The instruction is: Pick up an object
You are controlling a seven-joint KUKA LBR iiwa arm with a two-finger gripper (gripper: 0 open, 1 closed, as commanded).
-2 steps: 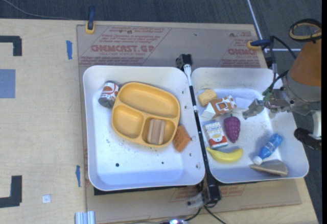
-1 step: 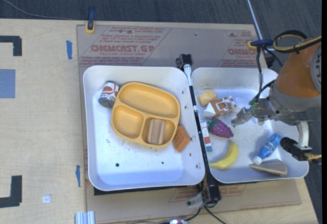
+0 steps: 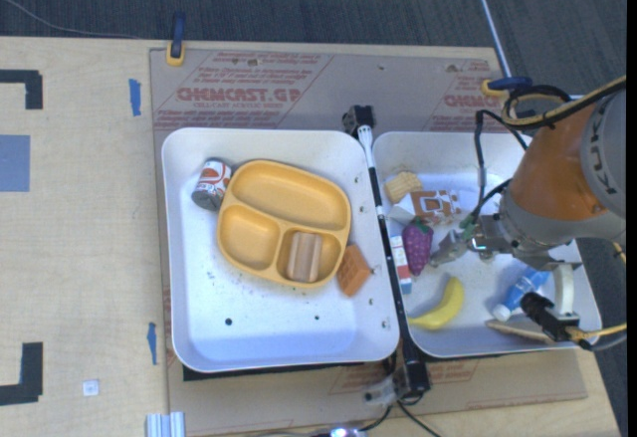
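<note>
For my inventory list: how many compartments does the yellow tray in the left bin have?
3. The yellow tray has one long compartment along its far side, one at near left, and one at near right, which holds a tan block. None seems hidden.

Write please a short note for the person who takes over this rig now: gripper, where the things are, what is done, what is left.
Gripper: low in the right white bin, beside the purple grape bunch; no object seen between its fingers.
Right bin also holds the yellow banana, the orange-and-white carton and the blue-and-white bottle.
Left white bin: yellow divided tray, crushed red-and-white can, orange sponge piece.
Done: nothing is lifted.
Left: grasp one object and raise it.
</note>
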